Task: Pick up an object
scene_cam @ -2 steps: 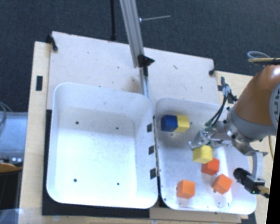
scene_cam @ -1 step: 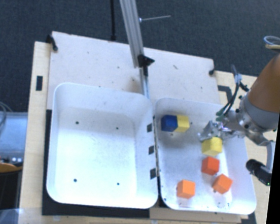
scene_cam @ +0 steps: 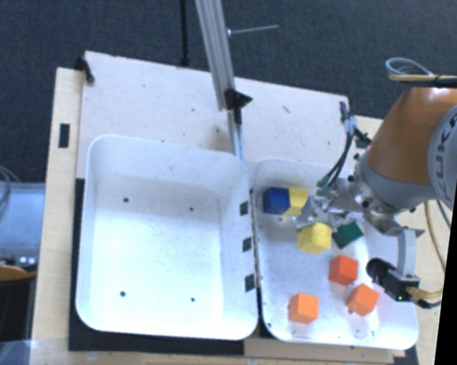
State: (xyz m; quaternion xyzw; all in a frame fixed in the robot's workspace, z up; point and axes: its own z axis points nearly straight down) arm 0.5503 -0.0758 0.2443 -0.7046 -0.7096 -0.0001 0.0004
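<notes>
Yellow block (scene_cam: 315, 238) under claw (scene_cam: 314, 216), finger state unclear, blue block (scene_cam: 275, 200) nearby, right bin (scene_cam: 392, 333).

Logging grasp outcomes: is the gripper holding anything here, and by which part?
Cannot be told. The gripper sits low over the yellow block beside the blue block, but no object shows between its fingers.

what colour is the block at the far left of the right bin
Blue, seen in the camera view.

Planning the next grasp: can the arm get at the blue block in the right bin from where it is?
Probably yes. The blue block lies uncovered near the right bin's left wall, with a yellow block touching its right side. The gripper hovers close by; that neighbour may crowd the fingers.
</notes>
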